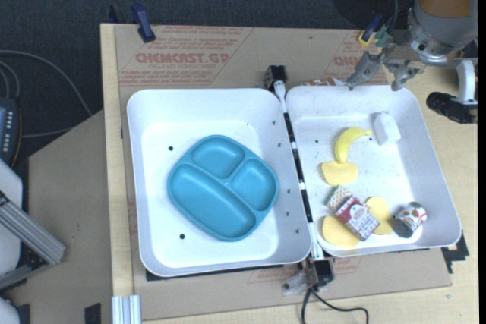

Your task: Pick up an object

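The grey arm (446, 7) reaches in from the right, its jaws apparently spread apart, holding nothing.

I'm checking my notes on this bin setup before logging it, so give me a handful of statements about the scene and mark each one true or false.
1. The blue divided plate lies in the left bin. True.
2. The gripper is holding the banana. False: the open gripper hangs above the right bin's far rim, and the banana lies on the bin floor.
3. The small red-and-white box lies near the right bin's front edge. True.
4. The grey block rests on the blue plate. False: it lies in the right bin, beside the banana.
5. A blue clamp sits at the board's far left corner. True.
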{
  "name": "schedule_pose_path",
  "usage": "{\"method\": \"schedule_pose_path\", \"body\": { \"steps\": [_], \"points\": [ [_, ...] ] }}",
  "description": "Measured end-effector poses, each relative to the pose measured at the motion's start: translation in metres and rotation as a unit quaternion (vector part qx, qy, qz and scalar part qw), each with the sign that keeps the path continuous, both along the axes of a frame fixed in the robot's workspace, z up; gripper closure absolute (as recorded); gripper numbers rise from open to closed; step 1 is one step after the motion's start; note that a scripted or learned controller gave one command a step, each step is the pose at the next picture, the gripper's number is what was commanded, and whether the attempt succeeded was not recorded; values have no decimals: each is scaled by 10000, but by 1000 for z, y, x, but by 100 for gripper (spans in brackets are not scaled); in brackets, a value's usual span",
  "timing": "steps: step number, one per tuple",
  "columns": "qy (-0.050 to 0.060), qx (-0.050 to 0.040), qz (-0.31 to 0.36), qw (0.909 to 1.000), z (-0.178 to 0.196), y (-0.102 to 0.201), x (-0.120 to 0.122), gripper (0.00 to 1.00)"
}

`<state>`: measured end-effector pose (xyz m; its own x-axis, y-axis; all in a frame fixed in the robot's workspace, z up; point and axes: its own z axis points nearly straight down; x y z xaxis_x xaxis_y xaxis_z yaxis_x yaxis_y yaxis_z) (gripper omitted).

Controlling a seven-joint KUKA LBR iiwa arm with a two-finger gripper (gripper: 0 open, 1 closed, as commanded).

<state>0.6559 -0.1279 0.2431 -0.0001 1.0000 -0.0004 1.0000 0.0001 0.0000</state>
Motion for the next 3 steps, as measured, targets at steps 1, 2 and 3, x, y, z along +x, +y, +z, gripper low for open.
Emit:
{"method": "schedule_pose_path", "body": {
  "steps": [1,2,3],
  "points": [
    [3,2,-2,10000,-101,9,-39,0],
    [9,6,1,10000,-159,35,-54,0],
    [-2,5,-5,10000,-149,35,-53,100]
  ]
}}
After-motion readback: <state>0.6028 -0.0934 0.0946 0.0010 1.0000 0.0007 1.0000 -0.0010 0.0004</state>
